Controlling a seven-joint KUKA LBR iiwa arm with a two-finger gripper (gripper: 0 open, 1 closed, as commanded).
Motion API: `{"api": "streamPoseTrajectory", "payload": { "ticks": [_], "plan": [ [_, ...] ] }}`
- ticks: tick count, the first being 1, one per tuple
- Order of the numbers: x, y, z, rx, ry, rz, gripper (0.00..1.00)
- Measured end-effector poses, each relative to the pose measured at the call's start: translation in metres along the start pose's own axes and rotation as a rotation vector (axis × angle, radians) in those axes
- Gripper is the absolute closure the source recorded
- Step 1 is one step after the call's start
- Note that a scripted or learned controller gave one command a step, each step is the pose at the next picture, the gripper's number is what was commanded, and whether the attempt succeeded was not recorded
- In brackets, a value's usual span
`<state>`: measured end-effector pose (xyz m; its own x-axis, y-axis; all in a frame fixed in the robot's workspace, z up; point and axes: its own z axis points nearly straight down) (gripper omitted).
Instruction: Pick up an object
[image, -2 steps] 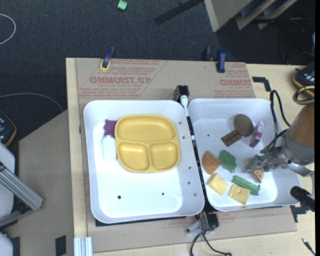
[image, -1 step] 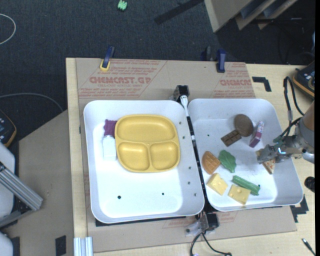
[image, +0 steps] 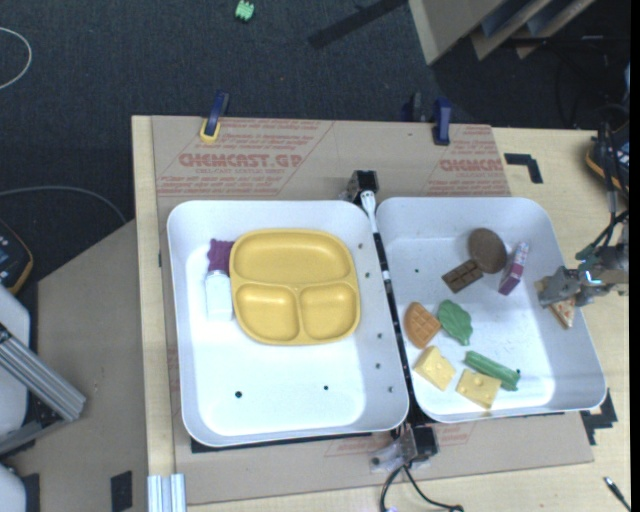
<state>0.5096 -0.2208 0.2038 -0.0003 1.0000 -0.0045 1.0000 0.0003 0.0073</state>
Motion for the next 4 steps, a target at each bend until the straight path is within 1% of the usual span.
{"api": "streamPoseTrajectory", "payload": {
  "ticks": [1, 2, 3, 4],
  "plan": [
    [-0.001, 0.001, -0.023, 0.002, 0.001, -0.001, 1.00],
    [0.053, -0.012, -0.023, 0.010, 0.008, -0.005, 1.00],
    [0.099, -0.007, -0.028, 0.009, 0.008, -0.006, 1.00],
    [0.144, -0.003, -0.024, 0.010, 0.007, -0.005, 1.00]
  ]
}}
